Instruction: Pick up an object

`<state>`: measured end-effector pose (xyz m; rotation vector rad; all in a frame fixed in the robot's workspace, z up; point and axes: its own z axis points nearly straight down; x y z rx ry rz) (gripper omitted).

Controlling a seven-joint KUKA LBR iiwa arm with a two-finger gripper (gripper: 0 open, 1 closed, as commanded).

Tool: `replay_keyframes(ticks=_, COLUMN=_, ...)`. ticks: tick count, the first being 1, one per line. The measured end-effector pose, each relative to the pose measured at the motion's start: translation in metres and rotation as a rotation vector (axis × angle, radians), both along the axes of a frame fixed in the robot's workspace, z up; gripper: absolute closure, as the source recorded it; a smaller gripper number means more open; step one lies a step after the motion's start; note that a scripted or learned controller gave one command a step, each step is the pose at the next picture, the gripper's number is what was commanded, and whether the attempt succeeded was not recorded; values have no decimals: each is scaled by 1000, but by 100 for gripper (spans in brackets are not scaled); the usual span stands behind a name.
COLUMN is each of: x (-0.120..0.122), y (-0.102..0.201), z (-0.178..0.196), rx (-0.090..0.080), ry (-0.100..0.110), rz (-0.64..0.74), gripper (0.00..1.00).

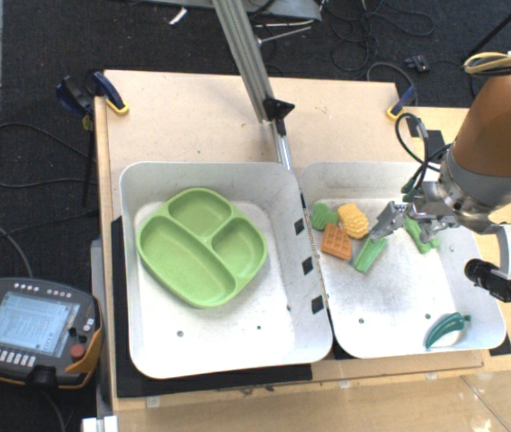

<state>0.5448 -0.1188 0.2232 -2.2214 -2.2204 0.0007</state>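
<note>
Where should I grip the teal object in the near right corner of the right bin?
Take the teal object across its narrow width at the middle, coming straight down from above. It lies flat and alone on the right bin's floor, its long axis running diagonally, so turn the fingers square to that line. The bin wall sits close on its near side, which probably rules out a low sideways approach.

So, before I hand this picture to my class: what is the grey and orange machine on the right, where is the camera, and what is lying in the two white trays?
It is a robot arm reaching in from the right; its gripper hangs low over the right bin. One fixed camera looks down at a slant. The left bin holds a green divided plate. The right bin holds small toy foods: a green block, an orange waffle, a yellow corn piece, a dark green piece, plus a teal item near the front. I cannot tell whether anything is gripped.
</note>
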Motion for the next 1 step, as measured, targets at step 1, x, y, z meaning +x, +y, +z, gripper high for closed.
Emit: replay_keyframes(ticks=1, x=1, y=0, z=10, rx=0, ry=-2, rz=1, gripper=100)
